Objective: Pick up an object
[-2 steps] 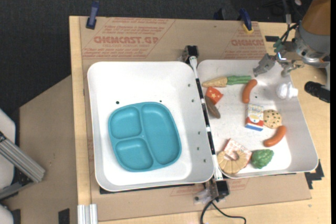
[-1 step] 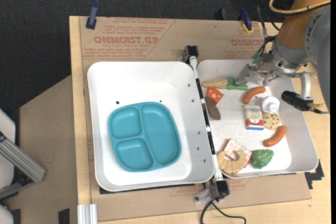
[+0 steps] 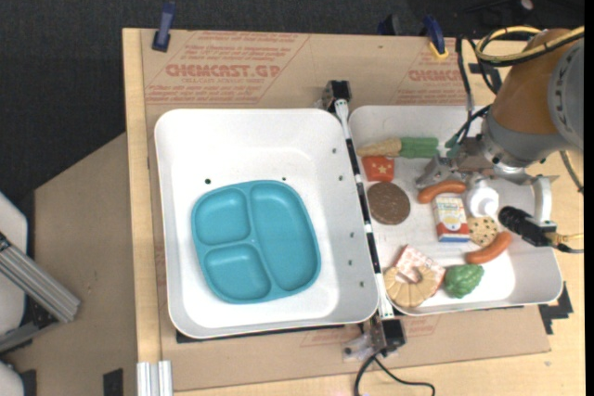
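Observation:
My gripper (image 3: 444,172) is low over the right bin (image 3: 529,287), at its upper middle, just above an orange sausage (image 3: 440,191). Around it lie a green block (image 3: 419,146), a yellow piece (image 3: 380,147), a red box (image 3: 378,168) and a brown round patty (image 3: 388,203). Right of the sausage stand a white bottle (image 3: 483,199) and a small carton (image 3: 451,218), with a cookie (image 3: 481,230) below them. I see nothing lifted off the bin floor.
A teal divided plate (image 3: 255,241) lies in the left bin (image 3: 176,162). At the right bin's front are a second sausage (image 3: 492,246), a green broccoli piece (image 3: 463,278) and a pastry (image 3: 413,278). The arm (image 3: 529,102) covers the bin's far right corner.

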Robot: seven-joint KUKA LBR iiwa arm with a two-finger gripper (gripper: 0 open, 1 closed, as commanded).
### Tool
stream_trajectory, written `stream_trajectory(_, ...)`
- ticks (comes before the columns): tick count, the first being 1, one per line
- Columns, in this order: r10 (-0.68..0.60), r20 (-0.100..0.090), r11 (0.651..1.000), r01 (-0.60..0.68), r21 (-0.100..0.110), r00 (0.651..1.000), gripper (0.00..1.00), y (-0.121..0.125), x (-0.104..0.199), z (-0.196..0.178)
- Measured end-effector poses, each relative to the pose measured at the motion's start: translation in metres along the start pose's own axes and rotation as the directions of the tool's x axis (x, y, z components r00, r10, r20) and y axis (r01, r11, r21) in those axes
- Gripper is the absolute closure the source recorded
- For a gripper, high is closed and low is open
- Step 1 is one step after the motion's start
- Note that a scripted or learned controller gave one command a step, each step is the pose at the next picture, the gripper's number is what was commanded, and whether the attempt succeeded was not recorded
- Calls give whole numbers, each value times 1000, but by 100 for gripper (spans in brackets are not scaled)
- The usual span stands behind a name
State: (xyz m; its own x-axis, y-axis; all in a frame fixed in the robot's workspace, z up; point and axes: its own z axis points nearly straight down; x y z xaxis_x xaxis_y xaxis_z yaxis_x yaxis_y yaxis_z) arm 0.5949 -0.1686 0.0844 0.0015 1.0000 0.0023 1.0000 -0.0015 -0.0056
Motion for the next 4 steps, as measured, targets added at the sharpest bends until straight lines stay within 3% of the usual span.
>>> stream_trajectory(1, 5, 2, 1000, -5, 1, 1000, 0, -76, -31, 0)
stream_trajectory(2, -6, -1, 1000, 6, -3, 1000, 0, -62, 29, 0)
stream_trajectory(3, 2, 1, 1000, -2, -1, 1000, 0, -104, 7, 1)
stream_trajectory(4, 0, 2, 1000, 0, -6, 1000, 100, -102, 9, -9)
